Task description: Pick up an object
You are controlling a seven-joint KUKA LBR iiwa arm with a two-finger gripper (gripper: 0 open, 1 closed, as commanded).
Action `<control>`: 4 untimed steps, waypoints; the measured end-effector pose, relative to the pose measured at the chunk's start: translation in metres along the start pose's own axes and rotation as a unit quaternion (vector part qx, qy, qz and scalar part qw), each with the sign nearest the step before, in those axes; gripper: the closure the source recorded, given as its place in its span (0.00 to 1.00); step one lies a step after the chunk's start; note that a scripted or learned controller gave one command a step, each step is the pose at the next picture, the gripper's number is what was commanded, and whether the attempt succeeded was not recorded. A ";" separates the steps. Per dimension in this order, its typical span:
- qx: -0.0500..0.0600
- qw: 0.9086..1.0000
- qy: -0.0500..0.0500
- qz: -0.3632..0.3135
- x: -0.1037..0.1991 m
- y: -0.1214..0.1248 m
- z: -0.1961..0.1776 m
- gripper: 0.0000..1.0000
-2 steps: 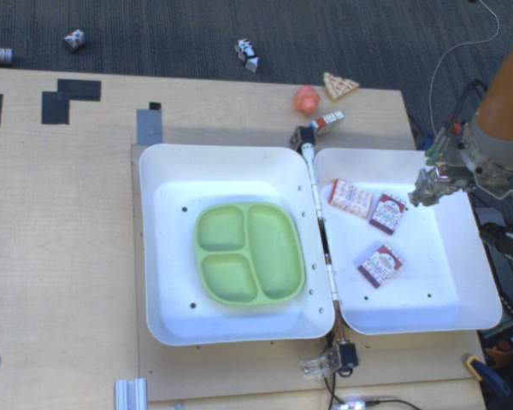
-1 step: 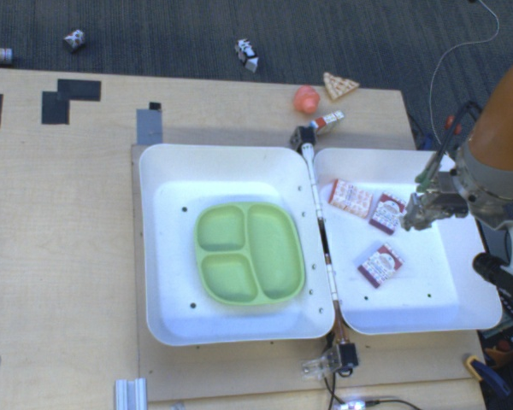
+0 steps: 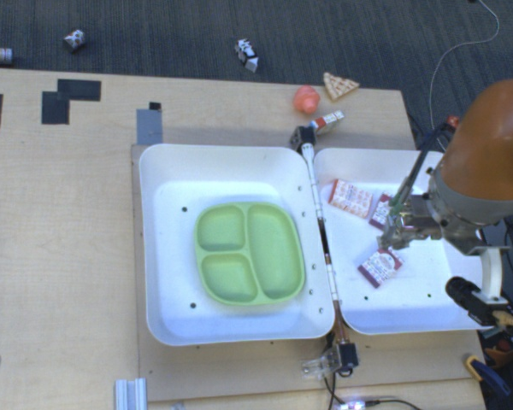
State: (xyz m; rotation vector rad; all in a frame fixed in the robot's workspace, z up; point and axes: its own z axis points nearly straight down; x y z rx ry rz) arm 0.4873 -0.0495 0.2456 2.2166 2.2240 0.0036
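Three red-and-white packets lie in the right bin (image 3: 427, 314): one (image 3: 352, 198) at the upper left, a smaller one (image 3: 380, 213) beside it, and one (image 3: 380, 267) lower down. My gripper (image 3: 398, 234) hangs over the bin between the small packet and the lower one, close above the lower one's top edge. The grey wrist with its orange band (image 3: 496, 143) covers the bin's right part. Nothing shows as lifted off the bin floor.
The left bin (image 3: 162, 229) holds a green three-compartment plate (image 3: 248, 253). Behind the bins lie an orange ball (image 3: 306, 99), a pizza-slice toy (image 3: 339, 84) and a small red-capped item (image 3: 327, 121). A divider rail (image 3: 321, 229) runs between the bins.
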 end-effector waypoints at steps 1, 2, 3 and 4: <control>0.000 1.000 -0.001 0.001 -0.052 0.048 -0.013 1.00; 0.000 1.000 0.000 0.001 -0.030 0.002 -0.004 1.00; -0.001 1.000 0.000 0.000 -0.020 0.000 -0.008 1.00; 0.000 1.000 0.000 0.000 -0.011 0.000 0.001 1.00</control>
